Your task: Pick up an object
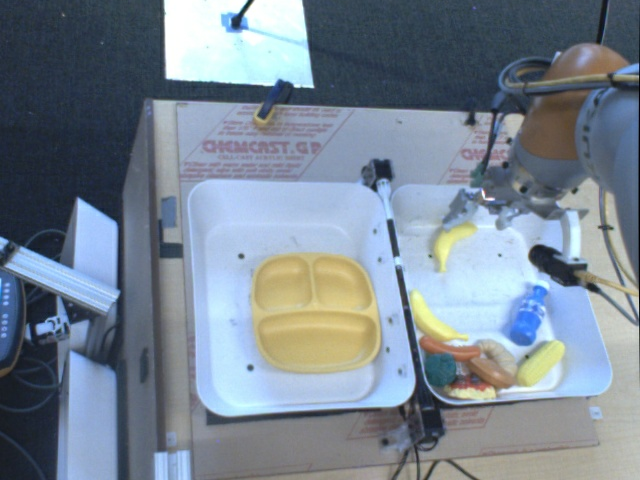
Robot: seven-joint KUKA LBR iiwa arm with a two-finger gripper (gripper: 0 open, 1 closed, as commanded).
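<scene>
The end effector (487, 208), its opening impossible to tell, is poised just above a banana (451, 241); the curved fruit could be knocked aside.

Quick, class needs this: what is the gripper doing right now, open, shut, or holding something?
Gripper: cannot be told; it sits at the far edge of the right bin, just above a banana, which lies free.

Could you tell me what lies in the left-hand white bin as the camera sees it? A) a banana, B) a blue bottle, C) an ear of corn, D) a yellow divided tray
D: the yellow divided tray sits alone in the left bin, while the bottle, bananas and corn lie in the right bin.
</scene>
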